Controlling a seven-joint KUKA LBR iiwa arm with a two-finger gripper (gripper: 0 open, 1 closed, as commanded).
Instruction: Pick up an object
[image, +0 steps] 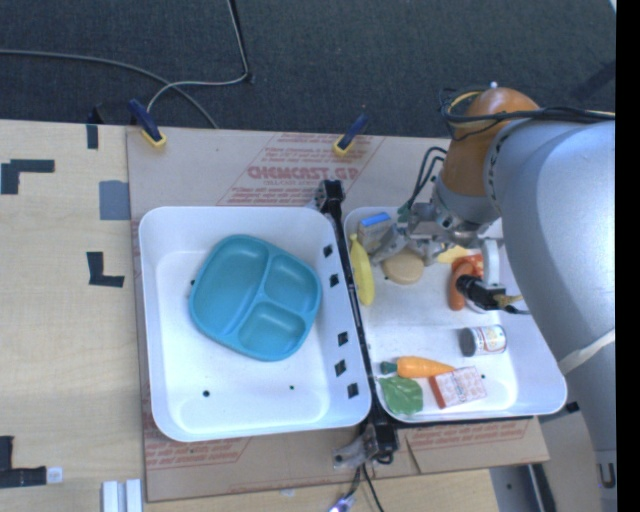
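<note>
floor: dark carpet (300, 50) | bench: pale wood (60, 330) | cardboard sheet (260, 170)

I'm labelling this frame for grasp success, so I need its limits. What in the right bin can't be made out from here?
- Gripper: its fingers blur into the clutter at the bin's top, so open or shut is unclear, as is any hold on an object.
- Tan round object: too blurred to identify.
- Orange object: partly covered by the arm and black cable.
- Small can: label too small to read.
- Right bin: its right edge lies under the arm.
</note>
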